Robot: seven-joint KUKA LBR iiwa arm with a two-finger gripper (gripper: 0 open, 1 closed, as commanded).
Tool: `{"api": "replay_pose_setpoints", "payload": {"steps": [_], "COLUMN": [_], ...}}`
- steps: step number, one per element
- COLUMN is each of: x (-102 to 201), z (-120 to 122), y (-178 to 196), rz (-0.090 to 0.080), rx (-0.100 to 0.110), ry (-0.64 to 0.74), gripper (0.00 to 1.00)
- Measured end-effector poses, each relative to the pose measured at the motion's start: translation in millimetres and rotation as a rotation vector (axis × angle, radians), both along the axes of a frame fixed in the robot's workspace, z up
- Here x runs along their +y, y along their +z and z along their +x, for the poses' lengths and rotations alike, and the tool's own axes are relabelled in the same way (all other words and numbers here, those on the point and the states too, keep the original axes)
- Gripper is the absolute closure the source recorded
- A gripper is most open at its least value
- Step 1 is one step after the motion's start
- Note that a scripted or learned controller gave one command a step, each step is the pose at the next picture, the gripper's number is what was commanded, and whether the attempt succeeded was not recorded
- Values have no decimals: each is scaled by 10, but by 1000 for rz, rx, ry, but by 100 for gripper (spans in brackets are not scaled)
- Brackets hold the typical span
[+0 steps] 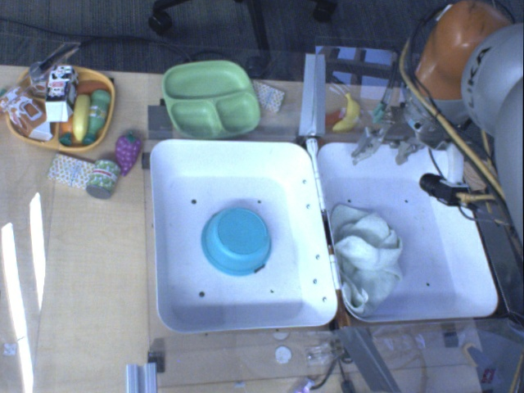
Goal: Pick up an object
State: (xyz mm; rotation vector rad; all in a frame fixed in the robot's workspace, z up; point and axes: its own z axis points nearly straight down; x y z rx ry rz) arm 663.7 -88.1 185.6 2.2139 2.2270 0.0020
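Blue bowl upside down, centre of left bin; crumpled white cloth against right bin's left wall.

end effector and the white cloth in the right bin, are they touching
Apart. The camera view shows the end effector at the right bin's far edge, with bare bin floor between it and the white cloth lying by the near left wall.

The grey arm wears an orange band, black cables looping beside its metal hand.
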Motion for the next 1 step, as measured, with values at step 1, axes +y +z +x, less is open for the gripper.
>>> {"api": "replay_pose_setpoints", "payload": {"steps": [1], "x": [381], "z": [-171], "y": [-8], "rz": [0], "rx": [-1], "ry": [235], "gripper": [0]}}
